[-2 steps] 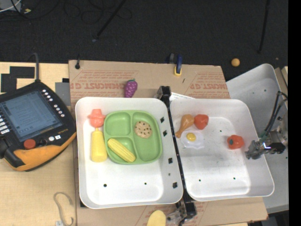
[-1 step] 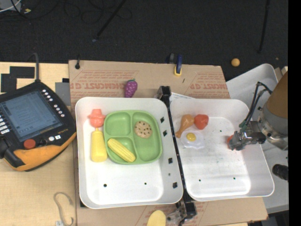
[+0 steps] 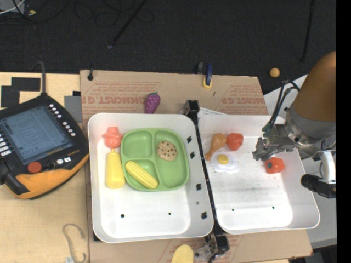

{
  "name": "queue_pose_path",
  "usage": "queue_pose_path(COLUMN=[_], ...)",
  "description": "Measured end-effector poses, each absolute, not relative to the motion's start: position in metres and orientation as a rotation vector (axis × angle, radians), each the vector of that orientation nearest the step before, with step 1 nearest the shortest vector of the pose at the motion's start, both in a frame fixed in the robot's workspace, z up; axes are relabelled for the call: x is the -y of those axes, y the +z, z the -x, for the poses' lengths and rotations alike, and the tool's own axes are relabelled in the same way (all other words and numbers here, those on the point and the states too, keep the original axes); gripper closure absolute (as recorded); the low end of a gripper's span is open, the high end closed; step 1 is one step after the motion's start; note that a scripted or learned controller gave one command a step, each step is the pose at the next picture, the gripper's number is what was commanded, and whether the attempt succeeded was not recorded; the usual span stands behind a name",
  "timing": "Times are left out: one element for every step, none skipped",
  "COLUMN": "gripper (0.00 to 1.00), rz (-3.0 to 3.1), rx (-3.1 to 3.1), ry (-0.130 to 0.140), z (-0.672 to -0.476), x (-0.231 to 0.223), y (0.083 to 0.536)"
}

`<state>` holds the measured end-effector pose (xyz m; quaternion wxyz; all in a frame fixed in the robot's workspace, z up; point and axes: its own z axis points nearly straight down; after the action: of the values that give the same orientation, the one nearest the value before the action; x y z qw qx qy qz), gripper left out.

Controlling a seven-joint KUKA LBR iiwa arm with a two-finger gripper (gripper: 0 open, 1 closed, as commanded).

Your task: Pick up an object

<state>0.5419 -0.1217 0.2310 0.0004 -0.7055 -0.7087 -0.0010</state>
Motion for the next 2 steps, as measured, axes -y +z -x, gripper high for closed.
queue_pose_path(gripper=[1.00, 1.00], rz=[2.219, 2.219], rx=[2.223, 2.219], ry=[-0.001, 0.003], z=[-0.576, -0.582], x=[0.092, 0.069], y=[0.235, 0.220])
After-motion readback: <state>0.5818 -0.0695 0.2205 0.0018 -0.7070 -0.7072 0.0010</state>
